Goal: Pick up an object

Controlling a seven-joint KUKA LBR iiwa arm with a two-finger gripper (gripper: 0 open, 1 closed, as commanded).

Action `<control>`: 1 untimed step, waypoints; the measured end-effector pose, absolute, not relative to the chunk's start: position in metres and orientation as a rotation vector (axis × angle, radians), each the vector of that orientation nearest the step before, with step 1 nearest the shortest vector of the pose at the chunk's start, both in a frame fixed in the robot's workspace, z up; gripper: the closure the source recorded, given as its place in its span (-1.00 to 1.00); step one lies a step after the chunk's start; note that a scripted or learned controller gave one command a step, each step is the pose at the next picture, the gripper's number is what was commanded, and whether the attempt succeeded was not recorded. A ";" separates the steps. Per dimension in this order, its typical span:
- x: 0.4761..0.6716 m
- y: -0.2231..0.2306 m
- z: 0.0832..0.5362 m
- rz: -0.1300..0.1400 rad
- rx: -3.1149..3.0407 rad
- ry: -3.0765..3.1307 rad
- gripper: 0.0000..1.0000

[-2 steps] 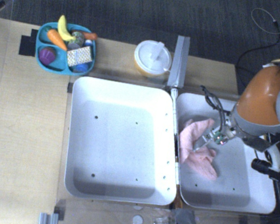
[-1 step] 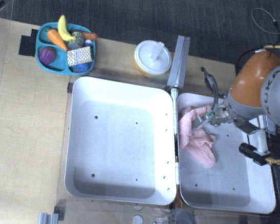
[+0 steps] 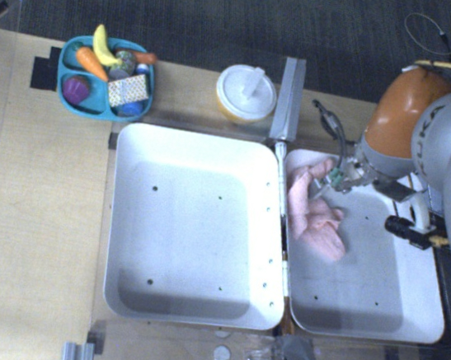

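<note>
Pink cloth (image 3: 313,216) is lying crumpled in the right bin (image 3: 374,308), against its left wall, and we are counting just one such item. Two white bins are sitting side by side; the left bin (image 3: 194,229) is showing only its bare floor. We are seeing the gripper (image 3: 335,180) hanging at the cloth's upper edge, but its tip is too small and cluttered for us to tell how its jaws are standing. The arm (image 3: 433,121) is covering the right bin's far corner. Behind the bins, a blue tray (image 3: 68,70) of toy food and a lidded cup (image 3: 246,93) are resting
</note>
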State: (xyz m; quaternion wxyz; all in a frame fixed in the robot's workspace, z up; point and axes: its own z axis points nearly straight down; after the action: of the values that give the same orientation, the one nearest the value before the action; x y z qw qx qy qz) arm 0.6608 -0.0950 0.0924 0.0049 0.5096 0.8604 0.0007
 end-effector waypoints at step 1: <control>0.665 -0.118 0.091 0.021 1.528 2.763 -1.00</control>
State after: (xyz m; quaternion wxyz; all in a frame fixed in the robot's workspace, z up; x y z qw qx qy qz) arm 0.6648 -0.1178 0.0908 -0.0081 0.4839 0.8751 0.0067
